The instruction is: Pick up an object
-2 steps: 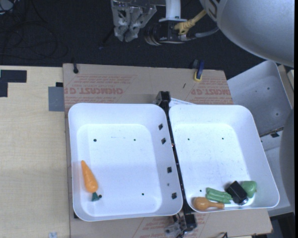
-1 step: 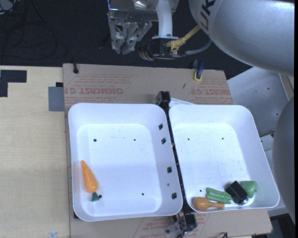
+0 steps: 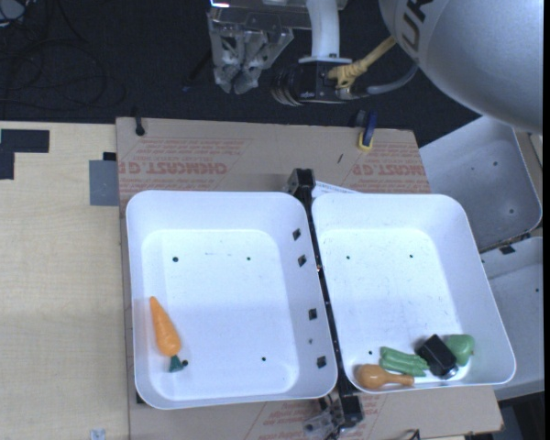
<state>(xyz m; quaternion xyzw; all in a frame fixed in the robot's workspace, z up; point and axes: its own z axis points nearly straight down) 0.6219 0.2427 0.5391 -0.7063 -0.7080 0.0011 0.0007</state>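
An orange toy carrot (image 3: 164,327) lies in the left bin (image 3: 215,211), close against its left wall and toward the near corner, its dark green stub pointing to the front. It sits alone on that bin's floor, nothing touching it.

Across the black divider (image 3: 313,282) from the carrot, the right bin (image 3: 390,211) has a small cluster packed into its near right corner: an orange pear-shaped piece (image 3: 381,377) nearest the divider, a green pod-like piece (image 3: 402,361) just beside it, a black block (image 3: 437,355) touching the pod, and a rounder green piece (image 3: 459,345) on the block's far side, tucked against the wall.

Both bins rest on a brown cardboard sheet (image 3: 257,159) laid over the pale wooden bench (image 3: 46,273).

Well apart from the carrot, up past the far edge of the cardboard, the gripper (image 3: 247,58) hangs over the dark background, with the big grey arm (image 3: 467,35) bulking in at the upper right. I cannot tell whether it is open or closed; nothing is visibly held in it.
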